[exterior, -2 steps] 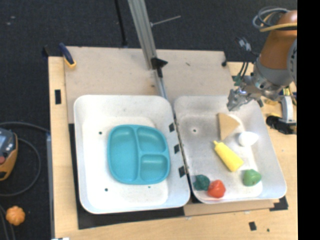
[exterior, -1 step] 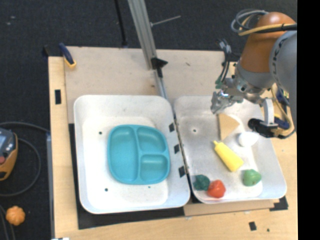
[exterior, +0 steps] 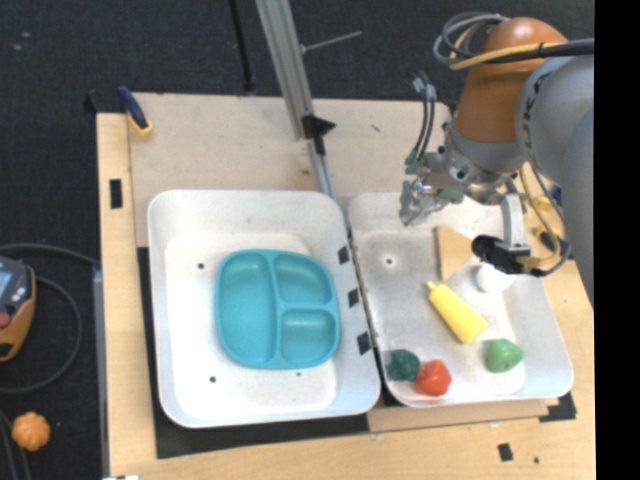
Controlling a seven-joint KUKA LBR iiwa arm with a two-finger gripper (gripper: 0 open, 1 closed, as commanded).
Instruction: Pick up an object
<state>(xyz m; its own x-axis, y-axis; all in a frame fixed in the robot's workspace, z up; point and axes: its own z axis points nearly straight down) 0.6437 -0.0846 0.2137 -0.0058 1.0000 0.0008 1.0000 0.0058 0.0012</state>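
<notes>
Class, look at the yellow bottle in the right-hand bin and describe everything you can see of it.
The yellow bottle looks like a small plastic squeeze bottle, mustard-like, with a narrow nozzle at its upper-left end and a wider body toward the lower right. It lies on its side, at a slant, on the floor of the right bin, near the middle. Nothing visibly touches it; the green piece sits apart below it. The gripper is well above it, near the bin's top edge.
</notes>
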